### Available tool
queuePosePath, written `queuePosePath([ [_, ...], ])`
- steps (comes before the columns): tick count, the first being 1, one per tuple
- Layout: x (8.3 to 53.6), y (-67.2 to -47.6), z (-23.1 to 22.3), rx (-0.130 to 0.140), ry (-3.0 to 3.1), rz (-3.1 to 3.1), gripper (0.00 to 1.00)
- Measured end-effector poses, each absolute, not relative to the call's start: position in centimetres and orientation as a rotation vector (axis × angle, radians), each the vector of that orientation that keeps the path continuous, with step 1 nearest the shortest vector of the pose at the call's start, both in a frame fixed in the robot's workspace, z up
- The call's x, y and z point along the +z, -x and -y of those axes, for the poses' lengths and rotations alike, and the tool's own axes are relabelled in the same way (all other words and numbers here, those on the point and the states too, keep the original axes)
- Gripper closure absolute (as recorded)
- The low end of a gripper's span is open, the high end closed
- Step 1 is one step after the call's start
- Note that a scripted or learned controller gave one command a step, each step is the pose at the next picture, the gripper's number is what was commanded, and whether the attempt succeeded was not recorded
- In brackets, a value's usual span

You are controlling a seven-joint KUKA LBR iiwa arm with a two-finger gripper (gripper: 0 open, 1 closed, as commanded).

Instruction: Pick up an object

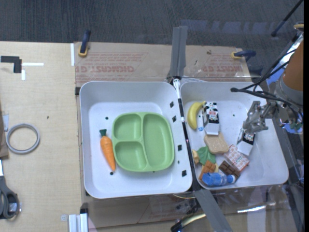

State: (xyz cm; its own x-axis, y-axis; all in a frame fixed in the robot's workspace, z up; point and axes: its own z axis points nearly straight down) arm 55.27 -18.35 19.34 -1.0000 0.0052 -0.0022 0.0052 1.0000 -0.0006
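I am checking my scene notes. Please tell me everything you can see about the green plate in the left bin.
The green plate is a pale green tray with rounded corners that looks like plastic. Raised ridges divide it into three compartments: two smaller on its left, one long on its right. It lies flat, slightly turned, in the middle of the left bin. Nothing lies in it. The toy carrot lies just beside its left edge.

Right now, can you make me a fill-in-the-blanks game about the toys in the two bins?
1. The carrot lies beside the green ____ in the left bin.
2. The banana is colored ____.
3. The gripper hangs over the ____ bin.
4. The blue bottle lies in the ____ bin.

Missing words: plate; yellow; right; right
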Motion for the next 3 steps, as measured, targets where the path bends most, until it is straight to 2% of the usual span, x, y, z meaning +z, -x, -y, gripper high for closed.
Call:
queuePosePath([
  [1,9.3,-58.7,21.6,-0.002,-0.743,-3.049,0.00],
  [2,9.1,-49.0,21.9,0.004,-1.125,-2.936,0.00],
  [3,9.1,-54.2,20.4,0.000,-1.557,-2.728,0.00],
])
